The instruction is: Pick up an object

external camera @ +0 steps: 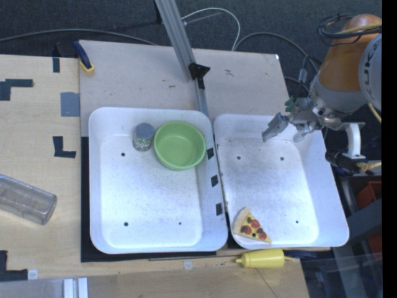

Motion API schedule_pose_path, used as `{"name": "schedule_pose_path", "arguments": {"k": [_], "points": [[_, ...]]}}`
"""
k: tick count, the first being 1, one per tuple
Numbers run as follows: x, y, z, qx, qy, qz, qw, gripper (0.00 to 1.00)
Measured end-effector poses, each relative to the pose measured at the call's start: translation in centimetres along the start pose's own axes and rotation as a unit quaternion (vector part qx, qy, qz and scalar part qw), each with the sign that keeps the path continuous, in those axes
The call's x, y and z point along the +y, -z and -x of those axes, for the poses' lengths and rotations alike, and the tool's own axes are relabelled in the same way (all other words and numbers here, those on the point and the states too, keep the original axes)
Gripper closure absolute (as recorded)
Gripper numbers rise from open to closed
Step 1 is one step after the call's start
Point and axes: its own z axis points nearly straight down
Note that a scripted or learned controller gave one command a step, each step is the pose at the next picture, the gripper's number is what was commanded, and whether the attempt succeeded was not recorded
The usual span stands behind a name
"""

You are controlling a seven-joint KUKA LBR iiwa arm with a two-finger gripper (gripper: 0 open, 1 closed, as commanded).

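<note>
At the far left, on the wooden bench top, a clear plastic box of long shape [25,198] lies on its side, well apart from both bins. Higher up, near the corner of the pale board, there is a small clamp with blue body and yellow tip [84,57].

Next comes the left shallow white bin [149,228]. In its upper part stands a small grey-topped can with a greenish label [143,136], and just beside it, on its right and touching or nearly touching, a round light-green plastic bowl [179,144], upright and open to the top. A long grey metal bar [175,30] goes at a slant from the top edge down to the place where the two bins meet.

The right shallow white bin [279,185] holds one toy pizza slice, yellow with red spots [250,225], flat in the lower left corner, close to the bin's wall. Just below this bin, on the bench edge, lies a yellow plastic bottle [262,259] on its side.

My pincer [286,128] is over the upper edge of the right bin, well apart from the pizza slice. My two fingers stand apart, rather wide, and nothing is between them. Behind it my grey arm with the orange band [347,61] reaches in from the right.
</note>
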Motion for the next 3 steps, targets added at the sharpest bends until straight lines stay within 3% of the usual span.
{"name": "schedule_pose_path", "arguments": {"k": [1, 3], "points": [[0.0, 0.0, 0.0, 0.0, 0.0, 0.0, 1.0, 0.0], [-0.1, -12.8, -0.4, 0.0, 0.0, -0.003, 1.0, 0.0]]}}
